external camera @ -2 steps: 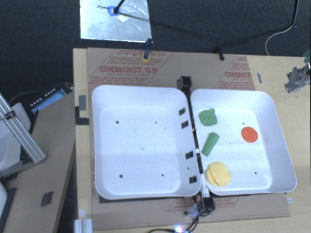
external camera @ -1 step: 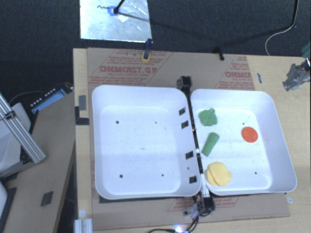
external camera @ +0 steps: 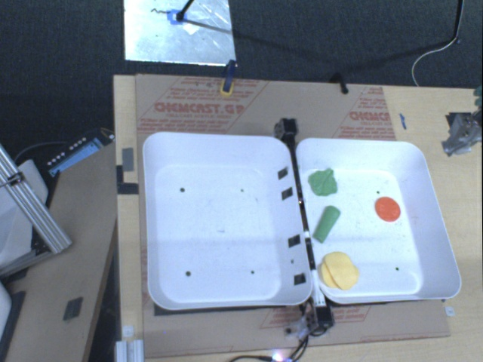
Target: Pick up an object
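The bench [external camera: 430,104] carries a brown cardboard sheet [external camera: 196,105] with red print, and on this sheet two white bins stand side by side, touching along their inner walls. The left bin [external camera: 149,172] is the bigger one in the view. The right bin [external camera: 436,210] holds four small things.

Beyond the bench, at the top, a silver sheet [external camera: 151,29] lies on the dark floor.

In the right bin, the yellow piece [external camera: 339,271] lies in the near left corner, close to the inner wall. The green oblong piece [external camera: 327,223] lies just above it, apart from it; its long axis runs from far-right to near-left, only a little tilted from the inner wall. The green leafy piece [external camera: 323,182] lies further up, near the same wall. The orange-red disc [external camera: 388,209] lies alone toward the middle right and is flat and round.

The jaws appear as a small grey metal shape at the right edge, outside the right bin and well apart from all four things. Whether they are wide or narrow, I cannot tell.
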Controlling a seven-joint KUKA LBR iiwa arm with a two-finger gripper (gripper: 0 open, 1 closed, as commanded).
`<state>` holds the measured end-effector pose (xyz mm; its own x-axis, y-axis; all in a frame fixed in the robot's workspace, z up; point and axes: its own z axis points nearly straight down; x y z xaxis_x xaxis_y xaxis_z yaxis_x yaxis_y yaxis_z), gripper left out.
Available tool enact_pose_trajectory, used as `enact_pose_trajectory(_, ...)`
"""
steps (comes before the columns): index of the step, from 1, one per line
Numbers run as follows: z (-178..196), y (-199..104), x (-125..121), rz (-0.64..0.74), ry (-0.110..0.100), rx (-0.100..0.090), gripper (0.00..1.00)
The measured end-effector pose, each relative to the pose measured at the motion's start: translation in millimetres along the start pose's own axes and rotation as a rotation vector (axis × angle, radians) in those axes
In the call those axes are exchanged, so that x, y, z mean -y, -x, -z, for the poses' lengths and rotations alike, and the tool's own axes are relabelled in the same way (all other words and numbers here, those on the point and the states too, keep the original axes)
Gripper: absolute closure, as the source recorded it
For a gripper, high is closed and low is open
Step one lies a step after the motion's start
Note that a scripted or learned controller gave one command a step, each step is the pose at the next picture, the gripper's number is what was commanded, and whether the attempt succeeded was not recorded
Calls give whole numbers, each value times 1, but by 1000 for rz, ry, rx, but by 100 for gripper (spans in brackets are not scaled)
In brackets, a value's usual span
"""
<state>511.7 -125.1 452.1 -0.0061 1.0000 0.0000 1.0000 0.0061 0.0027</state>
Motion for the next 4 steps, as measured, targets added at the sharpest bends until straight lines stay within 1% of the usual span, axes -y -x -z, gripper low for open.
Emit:
enact_pose_trajectory(1, 14, -26, 25, 0, 1, 0, 100)
enact_pose_trajectory(3, 77, -63, 24, -1, 2, 1, 100)
enact_pose_trajectory(4, 83, -68, 24, -2, 1, 0, 100)
